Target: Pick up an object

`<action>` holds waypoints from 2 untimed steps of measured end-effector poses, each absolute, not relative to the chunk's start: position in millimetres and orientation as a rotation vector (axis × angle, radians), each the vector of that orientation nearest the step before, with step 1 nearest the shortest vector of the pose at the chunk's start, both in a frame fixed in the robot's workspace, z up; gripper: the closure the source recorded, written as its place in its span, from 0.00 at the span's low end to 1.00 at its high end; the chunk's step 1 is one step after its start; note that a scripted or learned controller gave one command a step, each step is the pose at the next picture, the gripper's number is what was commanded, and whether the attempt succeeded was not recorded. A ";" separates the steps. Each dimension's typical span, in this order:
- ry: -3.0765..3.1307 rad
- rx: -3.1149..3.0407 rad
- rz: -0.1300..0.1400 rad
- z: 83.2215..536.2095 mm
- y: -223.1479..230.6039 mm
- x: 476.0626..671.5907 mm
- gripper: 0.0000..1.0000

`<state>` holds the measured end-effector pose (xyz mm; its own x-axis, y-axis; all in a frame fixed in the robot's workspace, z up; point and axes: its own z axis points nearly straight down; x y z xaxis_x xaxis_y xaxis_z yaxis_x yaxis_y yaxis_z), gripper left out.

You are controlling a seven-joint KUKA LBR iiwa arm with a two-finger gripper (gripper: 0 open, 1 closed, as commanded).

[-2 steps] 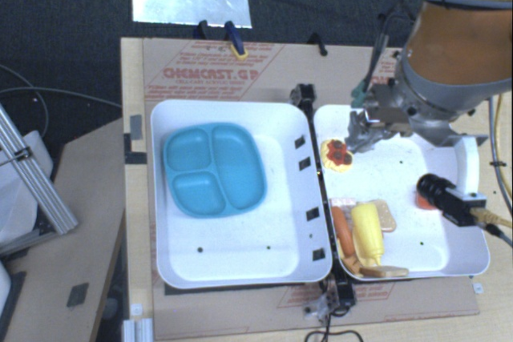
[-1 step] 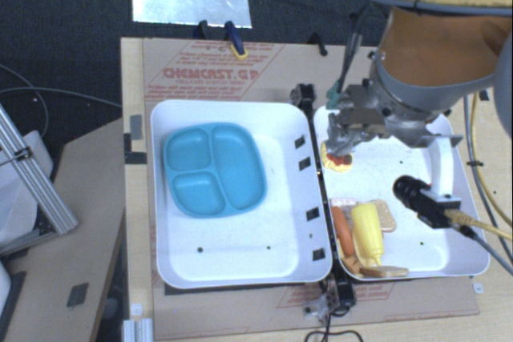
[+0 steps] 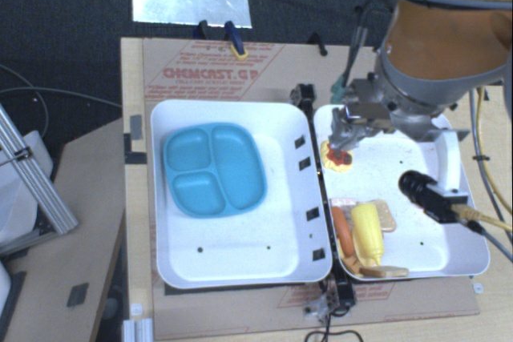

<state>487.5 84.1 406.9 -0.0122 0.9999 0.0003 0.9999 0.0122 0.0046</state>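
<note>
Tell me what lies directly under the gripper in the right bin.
A small yellow-and-red thing lies on the floor of the right bin. The gripper covers its upper edge, so its full shape is hidden.

Bench, white left bin, white right bin

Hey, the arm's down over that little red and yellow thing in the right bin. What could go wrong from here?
1. The red and yellow item lies close to the left wall of the right bin, so the gripper may strike that wall or only push the item against it.
2. The item looks small and low, so a grasp could slip off and come up with nothing.
</note>
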 end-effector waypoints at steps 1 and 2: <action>2.239 2.198 0.008 417.6 84.1 488.2 1.00; 2.246 2.189 0.010 428.3 84.1 488.9 1.00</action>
<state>488.9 84.1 428.3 -0.0257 0.9997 0.0005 0.9996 0.0257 0.0083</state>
